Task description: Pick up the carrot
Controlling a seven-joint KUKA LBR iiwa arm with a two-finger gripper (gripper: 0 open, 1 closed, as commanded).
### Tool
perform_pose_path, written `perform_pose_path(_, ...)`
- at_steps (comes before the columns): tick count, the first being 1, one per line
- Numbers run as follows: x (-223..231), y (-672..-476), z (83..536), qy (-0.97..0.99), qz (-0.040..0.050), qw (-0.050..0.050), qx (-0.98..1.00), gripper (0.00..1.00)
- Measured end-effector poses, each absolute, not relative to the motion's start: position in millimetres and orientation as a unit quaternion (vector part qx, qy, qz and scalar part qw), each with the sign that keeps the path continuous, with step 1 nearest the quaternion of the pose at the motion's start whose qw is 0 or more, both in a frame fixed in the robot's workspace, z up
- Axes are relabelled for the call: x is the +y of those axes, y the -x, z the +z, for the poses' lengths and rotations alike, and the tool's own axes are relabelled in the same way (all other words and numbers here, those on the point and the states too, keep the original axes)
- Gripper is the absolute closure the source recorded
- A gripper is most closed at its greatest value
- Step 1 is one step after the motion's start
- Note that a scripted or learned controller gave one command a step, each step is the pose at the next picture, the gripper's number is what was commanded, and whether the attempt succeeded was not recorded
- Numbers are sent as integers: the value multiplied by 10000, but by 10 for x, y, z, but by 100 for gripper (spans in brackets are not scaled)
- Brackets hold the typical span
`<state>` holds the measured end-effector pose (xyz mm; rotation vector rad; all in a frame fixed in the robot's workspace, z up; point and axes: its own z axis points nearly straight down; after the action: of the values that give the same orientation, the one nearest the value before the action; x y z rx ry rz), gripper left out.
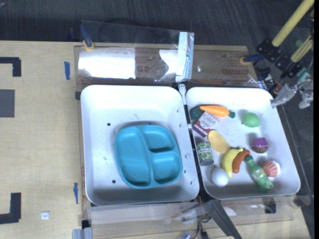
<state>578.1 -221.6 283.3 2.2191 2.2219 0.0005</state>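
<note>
The carrot is orange with a green stub at its right end. It lies on its side near the back left of the right bin, just beyond a small dark packet. Dark and metallic parts of my gripper hang over the bin's back right corner, well to the right of the carrot and not touching it.
The right bin also holds a green lime, a purple toy, a yellow fruit, a banana, a white egg and a green bottle. A blue divided tray sits in the left bin.
</note>
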Motion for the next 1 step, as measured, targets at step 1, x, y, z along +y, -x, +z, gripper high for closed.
perform_pose_path(1, -1338, -6030, 1739, -5072, -1, -23, 8618, 0)
